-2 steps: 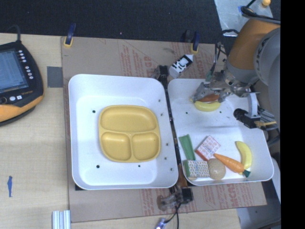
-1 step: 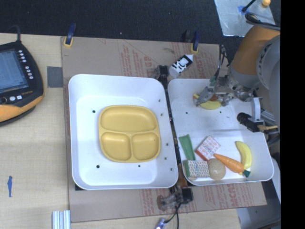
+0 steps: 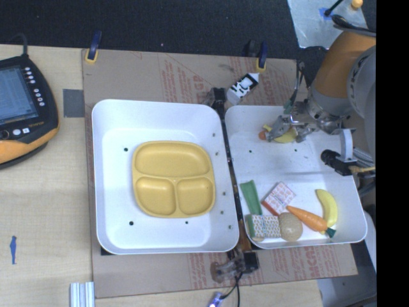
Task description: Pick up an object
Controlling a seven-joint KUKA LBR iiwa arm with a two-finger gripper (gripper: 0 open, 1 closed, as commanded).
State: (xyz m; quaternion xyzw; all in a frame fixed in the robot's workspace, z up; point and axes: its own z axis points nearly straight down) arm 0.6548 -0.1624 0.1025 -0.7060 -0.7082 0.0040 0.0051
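Evidently, a small yellow object [image 3: 285, 135] lay in the right bin's [image 3: 300, 165] far corner, probably light, stiff and slick; best taken across its narrow middle. My gripper [image 3: 289, 125] hovered over it; whether it gripped, I could not tell.

Wooden bench [image 3: 45, 190] (cardboard sheet [image 3: 160, 75] clamped on top), dark floor [image 3: 160, 11].
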